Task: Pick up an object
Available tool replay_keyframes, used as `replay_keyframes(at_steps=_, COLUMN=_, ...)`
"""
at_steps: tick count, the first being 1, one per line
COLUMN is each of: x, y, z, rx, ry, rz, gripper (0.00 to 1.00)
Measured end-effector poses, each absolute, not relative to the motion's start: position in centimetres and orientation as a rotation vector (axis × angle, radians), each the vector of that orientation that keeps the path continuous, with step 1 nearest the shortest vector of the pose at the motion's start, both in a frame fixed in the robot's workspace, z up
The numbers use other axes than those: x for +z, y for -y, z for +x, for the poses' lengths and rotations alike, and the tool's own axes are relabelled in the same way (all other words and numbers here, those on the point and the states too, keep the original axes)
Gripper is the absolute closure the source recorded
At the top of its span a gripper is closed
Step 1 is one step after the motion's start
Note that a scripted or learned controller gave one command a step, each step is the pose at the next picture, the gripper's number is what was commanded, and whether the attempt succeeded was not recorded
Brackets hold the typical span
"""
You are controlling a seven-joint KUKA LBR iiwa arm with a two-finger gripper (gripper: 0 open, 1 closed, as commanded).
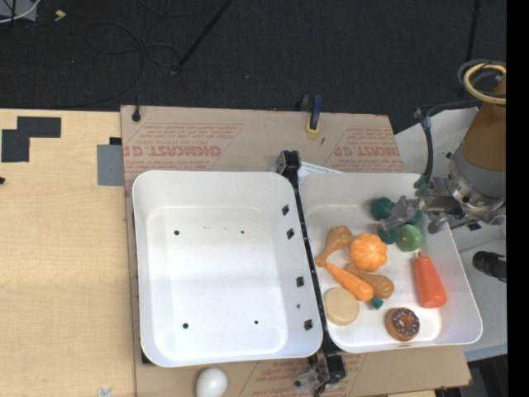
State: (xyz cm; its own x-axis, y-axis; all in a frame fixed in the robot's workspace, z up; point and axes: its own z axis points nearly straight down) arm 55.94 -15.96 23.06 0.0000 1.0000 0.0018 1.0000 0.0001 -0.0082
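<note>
Jaws (402, 219) beside green ball (409, 237)

**One High Camera Watches the Bench**

A single fixed camera looks down at a slant on two white bins, the left bin (215, 263) and right bin (450, 304), from a moderate distance. Both fit wholly in frame, with dark floor beyond. The arm (483, 147) enters at right, its gripper (407, 215) over the right bin's far side.

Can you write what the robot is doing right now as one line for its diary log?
task: pick up an object | gripper: low in right bin, beside green ball | grasp: unclear | left bin: no toys
</note>
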Motion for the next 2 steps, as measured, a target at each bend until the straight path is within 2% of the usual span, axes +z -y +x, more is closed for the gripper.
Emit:
replay_keyframes(at_steps=1, x=15.1, y=9.6, z=53.2, rx=0.013, ry=2.213, rz=-2.205, gripper=0.0)
replay_keyframes(at_steps=2, x=8.2, y=11.2, z=59.9, rx=0.006, ry=2.221, rz=-2.213, gripper=0.0)
